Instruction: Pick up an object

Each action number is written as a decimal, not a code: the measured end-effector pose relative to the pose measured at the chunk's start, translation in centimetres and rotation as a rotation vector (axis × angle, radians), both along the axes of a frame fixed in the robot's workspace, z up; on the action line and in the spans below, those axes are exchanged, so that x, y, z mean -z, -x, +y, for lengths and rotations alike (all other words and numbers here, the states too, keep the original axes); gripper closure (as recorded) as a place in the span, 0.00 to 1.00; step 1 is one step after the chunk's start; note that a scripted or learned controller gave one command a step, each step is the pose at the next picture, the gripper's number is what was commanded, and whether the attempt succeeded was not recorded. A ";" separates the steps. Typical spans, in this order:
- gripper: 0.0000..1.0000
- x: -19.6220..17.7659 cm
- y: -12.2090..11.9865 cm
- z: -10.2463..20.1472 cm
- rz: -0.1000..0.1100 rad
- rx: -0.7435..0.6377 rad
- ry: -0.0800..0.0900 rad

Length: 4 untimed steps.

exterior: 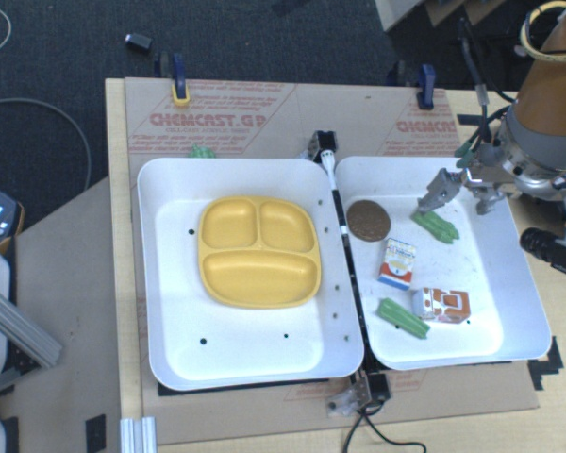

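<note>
My gripper [462, 196] hangs over the back of the right bin [509, 281], open, with nothing between its fingers. Just below its left finger [441, 190] lies a green pod-like piece [436, 226]. To the left sits a brown round disc [368, 221]. A small white carton with red and blue print [397, 261] lies mid-bin. Near the front edge are a second green piece [402, 317] and a white and orange toy block [441, 304].
The left bin [170, 300] holds a yellow divided plate [258, 251]. A black divider bar [341, 234] runs between the bins. The grey and orange arm [547, 92] fills the right back corner. Clamps [178, 75] stand at the board's far edge.
</note>
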State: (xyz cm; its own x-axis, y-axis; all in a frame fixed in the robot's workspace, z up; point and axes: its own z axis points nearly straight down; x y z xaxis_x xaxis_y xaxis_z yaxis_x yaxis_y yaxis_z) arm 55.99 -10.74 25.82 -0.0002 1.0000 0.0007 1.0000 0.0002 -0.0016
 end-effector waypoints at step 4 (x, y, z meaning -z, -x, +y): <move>1.00 -2.0 8.0 19.5 -0.010 -0.008 -0.002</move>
